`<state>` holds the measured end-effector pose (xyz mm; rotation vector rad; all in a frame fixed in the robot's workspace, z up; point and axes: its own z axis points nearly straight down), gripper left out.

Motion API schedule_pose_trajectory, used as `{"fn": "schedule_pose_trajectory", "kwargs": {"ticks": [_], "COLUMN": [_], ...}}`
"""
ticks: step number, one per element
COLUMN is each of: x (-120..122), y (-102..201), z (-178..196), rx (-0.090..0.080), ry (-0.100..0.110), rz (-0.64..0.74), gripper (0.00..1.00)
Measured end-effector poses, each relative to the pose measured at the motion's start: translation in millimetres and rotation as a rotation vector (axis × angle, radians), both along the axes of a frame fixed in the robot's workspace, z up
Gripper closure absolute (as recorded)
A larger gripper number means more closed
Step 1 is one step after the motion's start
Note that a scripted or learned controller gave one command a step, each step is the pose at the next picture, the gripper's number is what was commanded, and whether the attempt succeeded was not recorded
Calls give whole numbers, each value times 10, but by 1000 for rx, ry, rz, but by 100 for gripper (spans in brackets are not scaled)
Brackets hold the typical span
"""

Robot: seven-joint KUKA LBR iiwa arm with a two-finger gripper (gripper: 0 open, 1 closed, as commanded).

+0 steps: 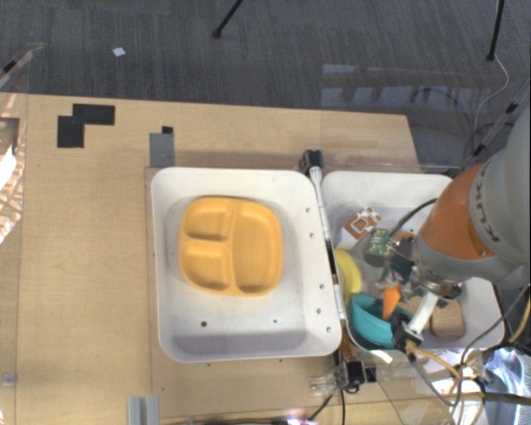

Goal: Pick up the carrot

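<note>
Carrot (390,300) sits right under tool (404,292) in rt bin, finger state unclear.

This was a robotics lab, set up for machine trials and not for living or cooking. The surface (91,274) was a plain plywood bench standing on grey office-type carpet (274,50), with black tape marks (83,123) stuck near its far left corner. Two shallow white bins (241,344) sat side by side, fixed by metal brackets (162,149) and a clamp (312,159) between them. A grey industrial arm with an orange band (460,220) reached in from the right. Loose cables (431,373) trailed along the near edge, and thin black stand legs (228,18) stood on the carpet beyond. The toy-like yellow divided plate (231,246) looked like a test prop.
</note>
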<state>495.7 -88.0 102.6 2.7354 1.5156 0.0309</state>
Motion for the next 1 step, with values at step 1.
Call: {"fn": "schedule_pose_trajectory", "kwargs": {"ticks": [1], "x": [-71], "y": [27], "z": [497], "rx": [4], "ry": [19], "rz": [-16], "gripper": [100]}}
